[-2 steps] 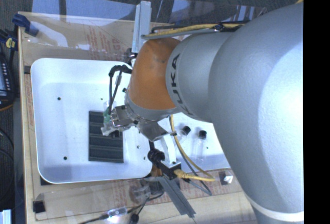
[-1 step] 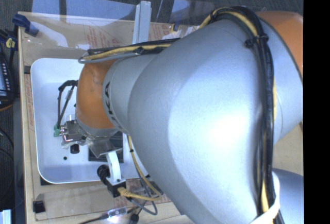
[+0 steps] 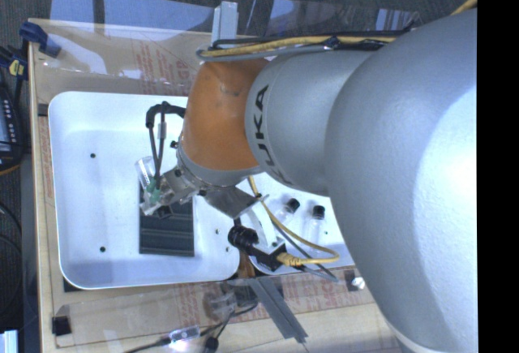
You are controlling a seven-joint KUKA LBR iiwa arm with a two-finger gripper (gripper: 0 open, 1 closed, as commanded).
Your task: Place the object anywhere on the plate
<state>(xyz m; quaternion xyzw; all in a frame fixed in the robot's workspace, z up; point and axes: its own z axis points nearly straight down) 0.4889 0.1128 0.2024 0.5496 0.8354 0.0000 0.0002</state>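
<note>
Wooden bench (image 3: 122,311) carries the shallow white plastic bin (image 3: 73,181). Dark ribbed rectangular object (image 3: 168,234) lies flat on its floor, long axis toward the near wall, directly under the hand (image 3: 156,195). Can't tell the hand's state.

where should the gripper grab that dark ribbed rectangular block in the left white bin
Grip the dark ribbed rectangular block across its two long sides near the lower half, coming straight down. It lies flat on the left white bin floor, long sides exposed; the gripper already crowds its upper end.
</note>
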